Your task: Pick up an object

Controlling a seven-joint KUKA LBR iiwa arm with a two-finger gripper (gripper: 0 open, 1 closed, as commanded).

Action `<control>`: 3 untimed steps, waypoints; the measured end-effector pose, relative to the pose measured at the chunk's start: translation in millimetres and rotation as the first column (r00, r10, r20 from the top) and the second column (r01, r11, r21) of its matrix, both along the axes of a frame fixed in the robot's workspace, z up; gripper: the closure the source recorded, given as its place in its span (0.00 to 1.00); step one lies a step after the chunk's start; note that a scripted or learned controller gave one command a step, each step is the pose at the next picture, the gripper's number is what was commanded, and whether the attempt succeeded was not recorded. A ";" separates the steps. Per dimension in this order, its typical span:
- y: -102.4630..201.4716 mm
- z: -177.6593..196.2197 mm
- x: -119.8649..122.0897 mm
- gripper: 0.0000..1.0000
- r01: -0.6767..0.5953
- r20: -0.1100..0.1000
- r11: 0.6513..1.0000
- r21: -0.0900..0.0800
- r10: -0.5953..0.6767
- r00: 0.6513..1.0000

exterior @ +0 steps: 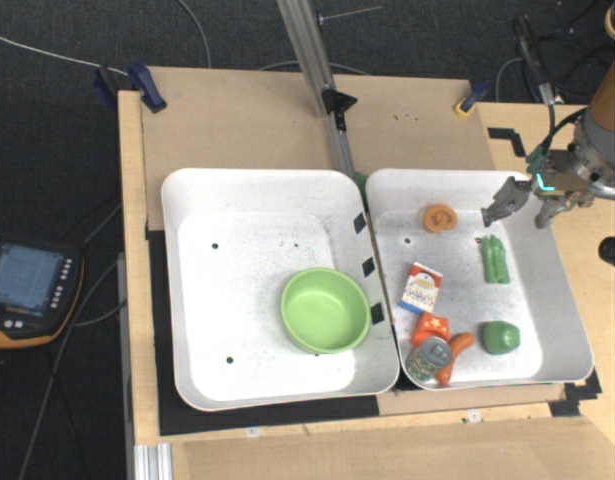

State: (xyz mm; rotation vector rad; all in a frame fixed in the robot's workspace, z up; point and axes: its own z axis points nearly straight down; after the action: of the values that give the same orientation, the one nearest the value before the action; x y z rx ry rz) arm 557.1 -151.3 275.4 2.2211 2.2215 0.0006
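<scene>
Where the arm reaches in from the right, its gripper [524,206] hangs over the upper right part of the right bin [567,313], fingers spread apart with nothing between them.

Right bin, contents:
- orange ring-shaped piece [439,218] — upper middle, just left of the gripper, apart from it.
- green pod-like item [495,260] — lying lengthwise just below the gripper, not touched by it.
- small white carton with blue and red print [421,289] — centre-left, tilted.
- orange-red packet [432,326] — just below the carton.
- round tin or can [427,359] — at the bin's lower left corner, lying on its side, end toward the camera.
- carrot-like orange piece [453,353] — resting against the can.
- green pepper-like item [500,337] — lower right, near the carrot-like piece but apart.

Left bin [197,218], contents:
- green bowl [325,310] — upright, lower right part, close to the wall shared with the other bin.

Both bins sit side by side on a tan bench [237,108]; a handheld control pendant [27,288] lies on the dark floor to the left.
</scene>
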 end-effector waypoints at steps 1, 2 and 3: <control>0.0 -0.1 0.0 0.00 0.000 0.000 1.000 0.000 0.000 1.000; 7.9 -54.5 -6.9 0.00 0.000 -0.004 1.000 0.001 0.000 1.000; 2.8 -112.5 -1.1 0.00 0.000 -0.005 1.000 0.001 0.000 1.000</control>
State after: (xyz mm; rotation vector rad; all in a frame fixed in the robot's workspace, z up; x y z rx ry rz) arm 556.0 -148.6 162.9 2.2240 2.2241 -0.0043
